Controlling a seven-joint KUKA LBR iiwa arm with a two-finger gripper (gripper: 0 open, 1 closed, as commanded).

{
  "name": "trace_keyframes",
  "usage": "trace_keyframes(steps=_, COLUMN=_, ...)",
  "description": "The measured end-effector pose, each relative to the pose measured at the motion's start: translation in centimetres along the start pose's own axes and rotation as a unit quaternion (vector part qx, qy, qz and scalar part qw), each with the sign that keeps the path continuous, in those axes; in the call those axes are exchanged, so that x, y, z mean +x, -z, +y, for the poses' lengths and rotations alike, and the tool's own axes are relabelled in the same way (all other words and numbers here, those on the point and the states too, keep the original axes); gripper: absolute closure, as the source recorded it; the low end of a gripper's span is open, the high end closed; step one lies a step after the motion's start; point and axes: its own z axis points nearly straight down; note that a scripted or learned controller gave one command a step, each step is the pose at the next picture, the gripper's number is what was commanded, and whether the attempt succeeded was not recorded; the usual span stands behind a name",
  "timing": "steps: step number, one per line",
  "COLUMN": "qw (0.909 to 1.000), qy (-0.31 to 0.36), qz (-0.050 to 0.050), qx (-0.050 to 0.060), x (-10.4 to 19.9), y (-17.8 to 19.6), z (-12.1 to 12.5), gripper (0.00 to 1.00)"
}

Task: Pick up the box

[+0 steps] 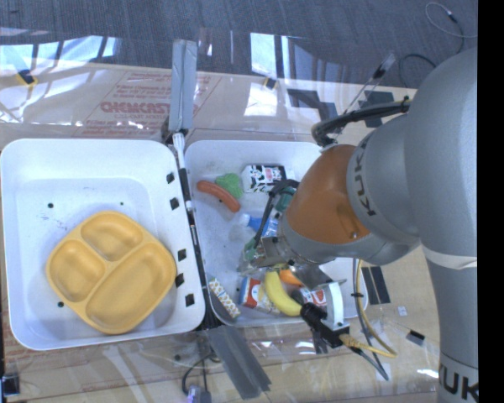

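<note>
Grey arm over white bins

"KUKA" lettering on arm

Dark grey carpet floor up top, and the tan counter has a clear sheet with red lettering catching bright window reflections.

We see a bulky grey arm with rounded casings, a glossy orange band above the wrist, dark KUKA lettering, black cables trailing.
</note>
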Motion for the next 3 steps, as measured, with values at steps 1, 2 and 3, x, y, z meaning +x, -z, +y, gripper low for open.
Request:
trace_keyframes(steps=1, qw=0.9993, qy=-0.037, qz=0.0, qx=0.003, x=-0.4, y=-1.08, z=2.54, gripper=1.0)
trace_keyframes(steps=2, qw=0.9993, qy=-0.037, qz=-0.001, qx=0.003, x=-0.4, y=-1.08, z=2.55, gripper=0.0)
trace_keyframes(steps=3, qw=0.9994, qy=-0.035, qz=0.0, qx=0.004, x=-0.34, y=-0.14, z=2.52, gripper=1.0)
